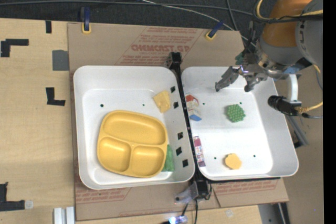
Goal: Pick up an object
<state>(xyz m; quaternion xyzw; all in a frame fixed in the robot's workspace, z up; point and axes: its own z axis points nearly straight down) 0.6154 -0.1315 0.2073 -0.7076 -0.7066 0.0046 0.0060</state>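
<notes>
With jaws spread and empty, the gripper should drop straight over the green ball, then close.

The arm is grey, with a broad, rounded orange band above the wrist. Thin yellow and dark cables loop around the orange section. Below it sits a metallic wrist block, and from that the tool branches into two dark grey fingers. A black cylindrical part sticks out beside a pale tube.
</notes>
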